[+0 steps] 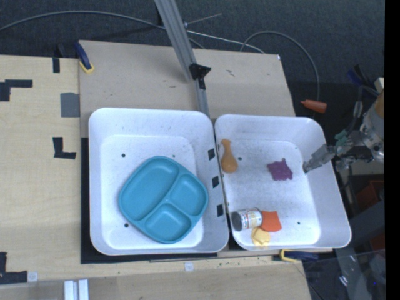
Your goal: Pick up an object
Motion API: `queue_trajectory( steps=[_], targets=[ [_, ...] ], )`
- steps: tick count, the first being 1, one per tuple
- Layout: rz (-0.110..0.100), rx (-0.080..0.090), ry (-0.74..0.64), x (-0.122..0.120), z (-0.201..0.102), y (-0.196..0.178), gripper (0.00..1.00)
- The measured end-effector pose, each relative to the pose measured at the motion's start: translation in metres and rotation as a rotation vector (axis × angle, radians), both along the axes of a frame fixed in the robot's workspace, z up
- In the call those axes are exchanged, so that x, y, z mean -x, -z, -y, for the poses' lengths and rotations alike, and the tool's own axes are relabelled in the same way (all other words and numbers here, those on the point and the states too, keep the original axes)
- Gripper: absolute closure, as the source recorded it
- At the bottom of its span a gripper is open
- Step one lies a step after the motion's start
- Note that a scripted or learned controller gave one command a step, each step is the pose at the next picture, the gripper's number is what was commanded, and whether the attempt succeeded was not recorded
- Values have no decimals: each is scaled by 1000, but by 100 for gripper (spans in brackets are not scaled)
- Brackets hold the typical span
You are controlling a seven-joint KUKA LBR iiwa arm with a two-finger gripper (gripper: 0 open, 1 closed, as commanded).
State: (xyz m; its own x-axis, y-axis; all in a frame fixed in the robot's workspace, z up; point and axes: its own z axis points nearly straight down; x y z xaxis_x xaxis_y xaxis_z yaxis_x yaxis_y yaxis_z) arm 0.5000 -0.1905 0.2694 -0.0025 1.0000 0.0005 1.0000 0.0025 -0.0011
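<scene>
End effector (314, 162) positioned at right side of view, reaching in leftward and slightly downward; wrist assembly behind it at frame edge, partly cut off.

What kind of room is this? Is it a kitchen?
Probably a robot lab, not a kitchen: two shallow white plastic bins sit on a taped wooden bench, loose cables trail behind, and a grey robot hand reaches in.

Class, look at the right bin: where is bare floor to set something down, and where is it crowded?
In the right bin, bare floor lies between the purple piece and the orange block. The front-left corner is crowded: can, orange block, yellow piece.
</scene>
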Motion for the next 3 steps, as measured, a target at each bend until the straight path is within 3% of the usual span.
queue_trajectory(
  steps=[1, 3],
  targets=[
    [0, 0, 0, 0, 0, 0, 0],
    [-6, -1, 1, 3, -19, 105, 0]
  ],
)
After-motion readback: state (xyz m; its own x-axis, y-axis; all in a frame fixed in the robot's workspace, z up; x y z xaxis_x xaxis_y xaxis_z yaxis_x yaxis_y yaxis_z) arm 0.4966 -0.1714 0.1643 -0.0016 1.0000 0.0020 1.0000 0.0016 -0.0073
